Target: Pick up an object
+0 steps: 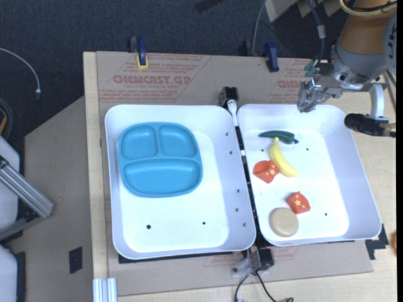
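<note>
The right bin [352, 168] holds a yellow banana [283, 159], a dark green pepper [279, 136] just above it, a red piece [266, 170] to the banana's left, a second red piece [299, 202] lower down, and a tan round cookie [283, 221] near the front. My gripper [307, 100] hangs over the bin's far edge, up and to the right of the pepper, apart from every object. Nothing shows between its fingers.
The left bin [214, 212] holds a blue divided plate [160, 158]. Clamps [142, 52] sit on the cardboard-covered bench at the back. A black fixture [365, 123] juts in at the right bin's far right rim.
</note>
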Controlling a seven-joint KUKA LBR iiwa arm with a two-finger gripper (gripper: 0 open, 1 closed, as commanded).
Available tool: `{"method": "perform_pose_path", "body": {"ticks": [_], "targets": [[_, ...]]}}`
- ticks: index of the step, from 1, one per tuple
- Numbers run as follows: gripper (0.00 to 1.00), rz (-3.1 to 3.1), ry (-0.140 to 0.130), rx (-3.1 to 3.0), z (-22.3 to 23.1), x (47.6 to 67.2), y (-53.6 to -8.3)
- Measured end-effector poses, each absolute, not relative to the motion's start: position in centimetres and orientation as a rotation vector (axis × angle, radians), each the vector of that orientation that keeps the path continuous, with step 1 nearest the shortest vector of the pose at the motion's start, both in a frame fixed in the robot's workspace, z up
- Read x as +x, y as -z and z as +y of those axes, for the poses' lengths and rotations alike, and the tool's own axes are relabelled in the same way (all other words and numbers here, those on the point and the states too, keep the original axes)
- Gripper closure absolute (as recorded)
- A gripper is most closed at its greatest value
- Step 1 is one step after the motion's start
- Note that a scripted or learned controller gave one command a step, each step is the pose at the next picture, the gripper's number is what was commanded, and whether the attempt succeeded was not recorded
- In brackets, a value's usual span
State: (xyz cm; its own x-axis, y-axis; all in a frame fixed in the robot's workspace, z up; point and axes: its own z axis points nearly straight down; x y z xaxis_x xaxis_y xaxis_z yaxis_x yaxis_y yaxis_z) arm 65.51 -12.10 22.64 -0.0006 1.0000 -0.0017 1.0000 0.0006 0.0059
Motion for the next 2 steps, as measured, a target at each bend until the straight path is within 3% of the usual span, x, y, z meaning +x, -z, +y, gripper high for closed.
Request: {"method": "perform_pose_path", "body": {"ticks": [1, 2], "targets": [[1.0, 2.226, -0.005, 2.214, -7.0, 66.6, -23.1], [1.0, 2.231, 0.0, 2.217, -1.1, 65.4, -22.8]]}}
